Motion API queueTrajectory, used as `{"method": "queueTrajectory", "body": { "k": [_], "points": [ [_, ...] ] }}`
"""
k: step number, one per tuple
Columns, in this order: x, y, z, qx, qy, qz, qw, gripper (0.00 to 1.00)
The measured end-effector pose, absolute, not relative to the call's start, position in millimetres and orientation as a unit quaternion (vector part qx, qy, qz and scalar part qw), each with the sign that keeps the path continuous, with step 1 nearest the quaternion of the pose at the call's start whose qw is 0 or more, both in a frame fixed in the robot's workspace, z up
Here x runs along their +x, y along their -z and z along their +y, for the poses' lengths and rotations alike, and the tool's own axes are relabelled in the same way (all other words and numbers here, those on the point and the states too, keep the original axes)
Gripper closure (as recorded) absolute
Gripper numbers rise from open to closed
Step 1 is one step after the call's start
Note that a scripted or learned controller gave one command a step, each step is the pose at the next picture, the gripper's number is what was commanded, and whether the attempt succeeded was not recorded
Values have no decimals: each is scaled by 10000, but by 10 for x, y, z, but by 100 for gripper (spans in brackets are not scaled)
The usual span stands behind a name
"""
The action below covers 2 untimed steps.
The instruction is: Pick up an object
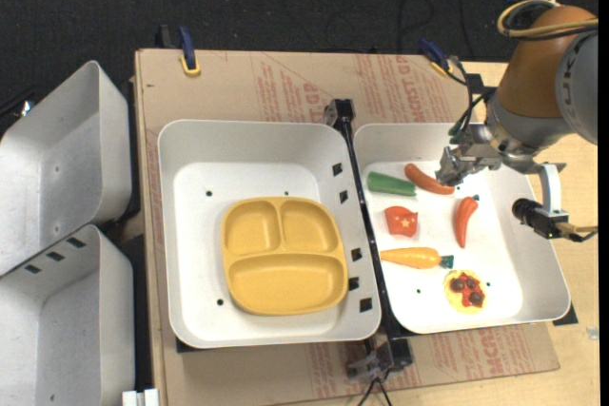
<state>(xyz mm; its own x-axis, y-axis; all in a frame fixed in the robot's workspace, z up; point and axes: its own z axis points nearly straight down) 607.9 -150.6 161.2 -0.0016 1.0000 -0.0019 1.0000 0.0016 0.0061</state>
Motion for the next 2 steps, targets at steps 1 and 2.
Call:
{"method": "queueTrajectory", "body": {
  "k": [1,2],
  "points": [
    [6100,-2225,-1430,7058,-20,7084,31,100],
    [6114,-2665,-1432,7060,-16,7082,31,100]
  ]
}}
